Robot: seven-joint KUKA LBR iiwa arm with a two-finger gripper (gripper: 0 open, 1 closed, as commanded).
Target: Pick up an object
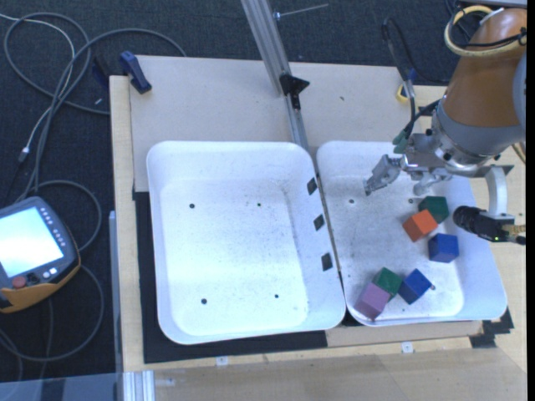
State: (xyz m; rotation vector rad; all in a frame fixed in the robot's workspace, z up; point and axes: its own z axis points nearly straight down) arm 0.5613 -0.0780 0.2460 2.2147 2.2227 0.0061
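Note:
Several small blocks lie in the right bin (351,224). An orange block (420,224) and a dark green block (435,207) sit together near the right side, with a blue block (444,247) just below them. At the bin's front edge are a green block (388,279), a blue block (415,286) and a purple block (374,299). My gripper (398,185) hangs over the upper middle of the right bin, up and to the left of the orange and green blocks. It is open with nothing between its fingers.
The left bin (167,224) lies beside the right one, with a ridge between them. A slanted metal pole (267,40) runs from the top down to the bins' divide. A blue clamp (135,70) sits at the board's far left corner, and a pendant (33,245) lies left of the bench.

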